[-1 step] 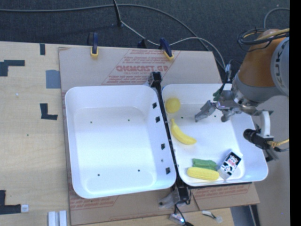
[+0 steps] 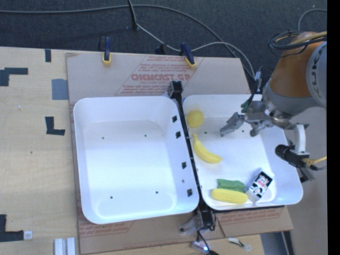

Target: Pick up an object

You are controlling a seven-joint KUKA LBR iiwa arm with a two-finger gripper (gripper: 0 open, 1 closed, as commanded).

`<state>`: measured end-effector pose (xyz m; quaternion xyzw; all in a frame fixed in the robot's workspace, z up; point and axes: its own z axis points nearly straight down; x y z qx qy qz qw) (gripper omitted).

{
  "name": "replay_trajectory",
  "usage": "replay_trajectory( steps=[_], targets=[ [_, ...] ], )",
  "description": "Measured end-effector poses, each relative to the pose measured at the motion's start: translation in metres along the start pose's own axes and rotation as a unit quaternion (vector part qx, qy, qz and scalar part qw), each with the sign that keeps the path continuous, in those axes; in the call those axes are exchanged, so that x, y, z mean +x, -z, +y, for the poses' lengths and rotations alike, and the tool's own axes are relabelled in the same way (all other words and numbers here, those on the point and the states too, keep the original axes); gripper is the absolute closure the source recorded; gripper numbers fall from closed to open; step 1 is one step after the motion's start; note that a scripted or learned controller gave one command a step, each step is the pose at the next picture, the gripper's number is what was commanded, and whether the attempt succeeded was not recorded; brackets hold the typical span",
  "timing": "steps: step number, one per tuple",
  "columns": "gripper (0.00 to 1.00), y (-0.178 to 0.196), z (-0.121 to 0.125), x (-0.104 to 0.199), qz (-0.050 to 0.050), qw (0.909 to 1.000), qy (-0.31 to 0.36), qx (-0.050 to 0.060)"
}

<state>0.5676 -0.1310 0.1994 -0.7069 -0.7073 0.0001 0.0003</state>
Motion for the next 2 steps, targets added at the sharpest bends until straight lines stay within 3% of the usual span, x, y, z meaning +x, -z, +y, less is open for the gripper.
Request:
replay_trajectory(
  steps=[2],
  targets=[
    [0.00,-0.106,0.004,-0.001,0.000,1.0000,0.000,0.003]
  ],
)
